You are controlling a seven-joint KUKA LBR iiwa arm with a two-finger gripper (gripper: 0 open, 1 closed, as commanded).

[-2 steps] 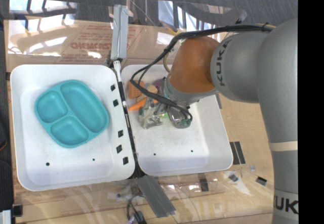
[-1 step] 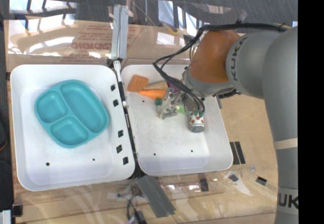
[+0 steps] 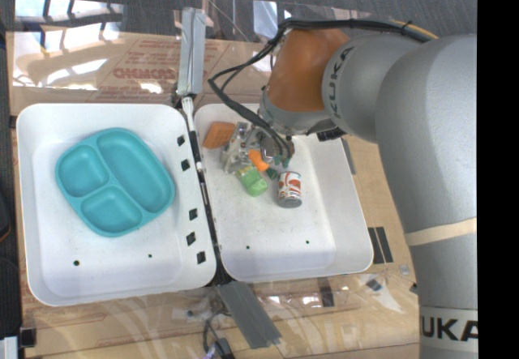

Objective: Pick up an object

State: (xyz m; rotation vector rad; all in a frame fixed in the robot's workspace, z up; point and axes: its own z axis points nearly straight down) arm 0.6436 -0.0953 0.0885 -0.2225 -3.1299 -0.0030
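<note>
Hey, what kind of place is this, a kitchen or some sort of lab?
Probably a robotics lab or test bench, not a kitchen: a big grey KUKA arm with an orange band reaches over two shallow white plastic bins, one holding a teal divided plate.

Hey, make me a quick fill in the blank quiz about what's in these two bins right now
1. The teal divided plate lies in the ____ bin.
2. The small can lies in the ____ bin.
3. The plate has ____ compartments.
4. The gripper is over the ____ bin.

Missing words: left; right; three; right
</note>
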